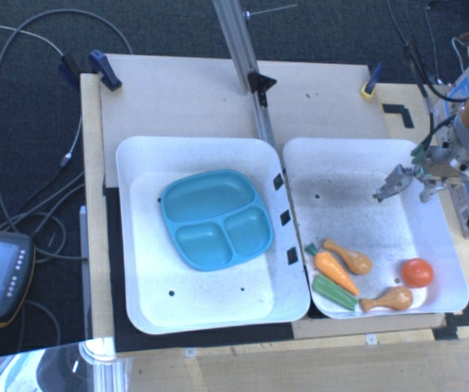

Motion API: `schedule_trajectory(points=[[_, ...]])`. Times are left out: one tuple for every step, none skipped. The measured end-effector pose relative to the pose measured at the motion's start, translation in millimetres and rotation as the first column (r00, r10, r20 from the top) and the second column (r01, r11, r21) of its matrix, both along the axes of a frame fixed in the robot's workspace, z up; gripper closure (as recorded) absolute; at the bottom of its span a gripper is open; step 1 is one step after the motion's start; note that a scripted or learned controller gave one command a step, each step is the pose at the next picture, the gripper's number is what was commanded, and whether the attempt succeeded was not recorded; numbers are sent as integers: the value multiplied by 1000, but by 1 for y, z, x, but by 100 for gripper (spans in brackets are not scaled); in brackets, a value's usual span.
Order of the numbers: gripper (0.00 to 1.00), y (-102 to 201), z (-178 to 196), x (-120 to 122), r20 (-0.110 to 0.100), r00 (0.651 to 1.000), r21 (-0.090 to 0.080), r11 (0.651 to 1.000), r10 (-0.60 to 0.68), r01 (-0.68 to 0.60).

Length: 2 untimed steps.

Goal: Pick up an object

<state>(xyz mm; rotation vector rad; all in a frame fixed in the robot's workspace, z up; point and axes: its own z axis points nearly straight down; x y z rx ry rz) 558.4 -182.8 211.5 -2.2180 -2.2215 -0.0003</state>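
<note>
My pincer hangs over the far side of the right bin, reaching in from the right, and from up here I honestly cannot tell whether it is spread or pressed together; nothing is visibly caught in it. All the candidates sit nearer the camera than my pincer, bunched along the bin's near edge. Closest to me, below and a bit to the left, lies a tan drumstick, and right beside it, touching or nearly so, an orange carrot with a green vegetable piece tucked against its lower side. Off below and to the right sits a red tomato, standing apart, with a second tan drumstick just below it. These look like toy foods, so I judge them light, stiff and smooth, likely to skid or roll if nudged off centre. The tomato is round and could squirt out of a pinch. I fancy the second drumstick: free on both flanks, with a narrow shank to close across. In the left bin, well away to my left, rests a blue divided plate, too broad and flat for me.
</note>
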Motion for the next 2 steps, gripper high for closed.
schedule_trajectory(points=[[0, 0, 0, 0, 0, 1000, 0, 1000, 0, 0], [0, 4, -42, 0, -4, 1000, 0, 1000, -1, 1]])
